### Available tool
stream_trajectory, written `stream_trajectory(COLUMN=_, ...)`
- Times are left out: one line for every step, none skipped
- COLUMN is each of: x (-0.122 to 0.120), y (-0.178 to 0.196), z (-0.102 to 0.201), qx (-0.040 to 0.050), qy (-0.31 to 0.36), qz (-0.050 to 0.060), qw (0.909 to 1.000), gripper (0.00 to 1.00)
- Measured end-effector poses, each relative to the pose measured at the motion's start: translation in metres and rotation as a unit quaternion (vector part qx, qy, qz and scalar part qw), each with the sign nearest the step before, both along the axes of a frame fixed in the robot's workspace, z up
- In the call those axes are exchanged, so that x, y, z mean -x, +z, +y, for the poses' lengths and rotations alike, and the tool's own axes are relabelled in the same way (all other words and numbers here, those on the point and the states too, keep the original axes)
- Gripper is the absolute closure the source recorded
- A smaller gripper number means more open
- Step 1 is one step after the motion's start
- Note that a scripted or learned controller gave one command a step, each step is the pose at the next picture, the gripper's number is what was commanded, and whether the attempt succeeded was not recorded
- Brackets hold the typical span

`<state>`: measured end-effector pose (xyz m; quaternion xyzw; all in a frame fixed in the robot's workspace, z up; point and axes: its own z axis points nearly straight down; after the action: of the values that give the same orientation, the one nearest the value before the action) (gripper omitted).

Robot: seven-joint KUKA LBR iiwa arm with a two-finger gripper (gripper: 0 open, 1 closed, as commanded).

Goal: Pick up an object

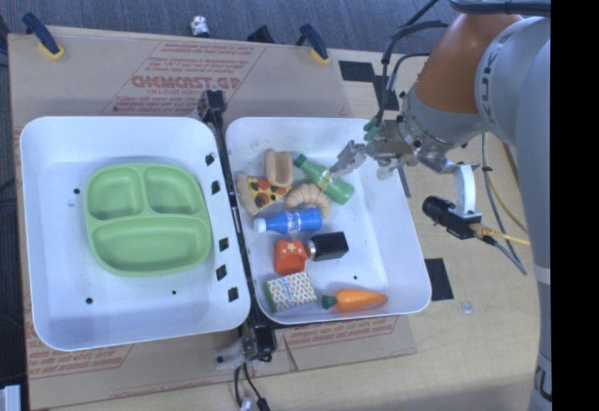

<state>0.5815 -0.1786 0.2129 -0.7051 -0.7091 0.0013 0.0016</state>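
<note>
The right bin (398, 222) holds a pile of small toys. A green bottle (321, 177) lies tilted at the top of the pile. My gripper (347, 160) hangs low over the bottle's right end, reaching in from the right, and whether it touches the bottle is unclear. To the left of the bottle are a hot dog (276, 164) and a pizza slice (258, 191). A tan pastry (307, 198) and a blue bottle (290, 223) lie just below the green one.
Lower in the right bin lie a red block (290, 256), a black box (329, 246), a patterned box (290, 291) and a carrot (356, 300). The left bin (42, 212) holds a green divided tray (148, 217). Cables hang off the arm at the right.
</note>
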Motion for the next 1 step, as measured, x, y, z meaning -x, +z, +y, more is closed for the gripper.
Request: stream_trajectory(x=-0.0139, y=-0.1217, z=0.0429, qx=0.0001, qy=0.001, qz=0.000, qw=1.0000, gripper=0.00)
